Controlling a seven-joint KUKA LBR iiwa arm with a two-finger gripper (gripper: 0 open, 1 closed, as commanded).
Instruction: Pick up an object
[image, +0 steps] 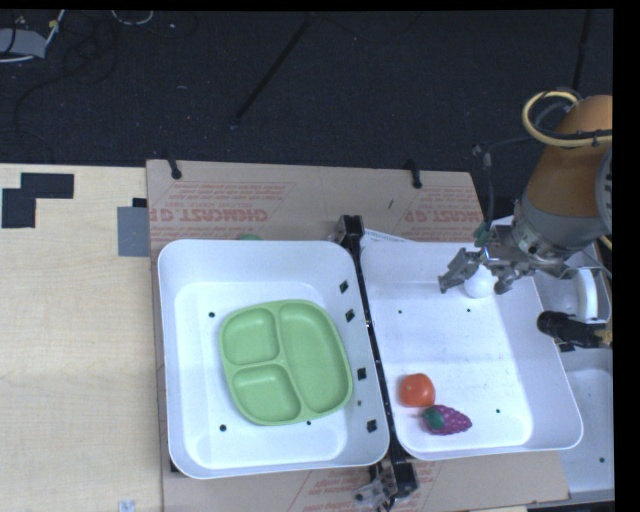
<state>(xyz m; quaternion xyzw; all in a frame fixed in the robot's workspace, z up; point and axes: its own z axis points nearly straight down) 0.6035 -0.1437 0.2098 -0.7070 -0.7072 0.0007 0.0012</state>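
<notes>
At the far left, the pale wooden worktop is seen, with dark patches near its upper edge. Next to it, a brown cardboard sheet is laid under two shallow white bins. In the left bin a green divided plate is set, lying flat and slightly turned, with three compartments. The two bins are placed side by side, touching along a dark seam with black clips.

In the right bin, an orange-red toy fruit is found near the front edge, and a purple bunch of toy grapes with a green stem end is seen just beside it, towards the front. Both are resting on the bin floor, well apart from the tool.

Further right, the tool is held over the back part of the right bin, its two fingers spread apart with nothing seen between them. Behind it, the orange band and grey arm are seen reaching in from the right.
</notes>
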